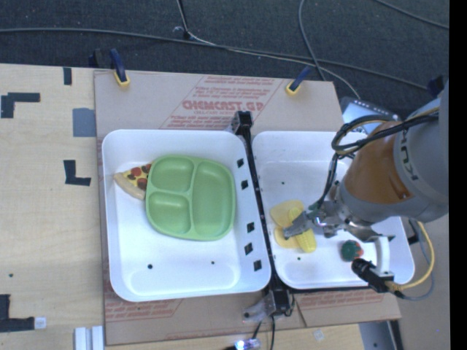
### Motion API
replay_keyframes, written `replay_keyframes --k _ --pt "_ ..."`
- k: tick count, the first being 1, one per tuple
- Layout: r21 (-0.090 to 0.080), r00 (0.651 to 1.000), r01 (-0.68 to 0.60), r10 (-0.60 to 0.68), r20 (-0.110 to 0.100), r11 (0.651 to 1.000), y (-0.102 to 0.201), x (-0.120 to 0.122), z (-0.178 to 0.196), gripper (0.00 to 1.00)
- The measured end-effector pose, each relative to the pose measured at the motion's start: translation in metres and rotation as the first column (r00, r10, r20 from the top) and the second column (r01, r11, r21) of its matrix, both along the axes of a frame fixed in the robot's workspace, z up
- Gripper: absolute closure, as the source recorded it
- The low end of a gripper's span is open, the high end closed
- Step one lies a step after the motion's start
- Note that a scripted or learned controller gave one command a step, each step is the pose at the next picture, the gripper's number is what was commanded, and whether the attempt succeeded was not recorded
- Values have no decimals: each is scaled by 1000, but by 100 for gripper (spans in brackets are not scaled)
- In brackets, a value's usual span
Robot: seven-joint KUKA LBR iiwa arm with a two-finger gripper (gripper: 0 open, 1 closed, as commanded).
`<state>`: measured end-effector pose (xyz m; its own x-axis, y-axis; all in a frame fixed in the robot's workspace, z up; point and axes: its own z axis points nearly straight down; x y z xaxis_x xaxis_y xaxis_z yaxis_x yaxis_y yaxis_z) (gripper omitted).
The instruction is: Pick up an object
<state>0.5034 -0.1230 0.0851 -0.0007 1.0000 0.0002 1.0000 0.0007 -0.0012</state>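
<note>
In the right bin (295, 155) a yellow toy (285, 213) lies near the left wall, with a second yellow piece (307, 243) just below it. My gripper (306, 227) is down low, right at these yellow pieces, with the grey and orange arm (379, 177) reaching in from the right. A grey part of the gripper overlaps the yellow toy's lower edge. A small green object (351, 250) sits to the right of the gripper, partly under the wrist.
The left bin (117, 224) holds a green divided plate (191, 197) and a pizza slice (133, 181) tucked at its left edge. A black divider (252, 195) runs between the bins. Cables loop around the arm at the right bin's far and right sides.
</note>
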Motion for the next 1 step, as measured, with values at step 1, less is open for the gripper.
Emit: replay_keyframes --k 1 --pt "-1 1000 1 -1 5 1000 0 2 12 100"
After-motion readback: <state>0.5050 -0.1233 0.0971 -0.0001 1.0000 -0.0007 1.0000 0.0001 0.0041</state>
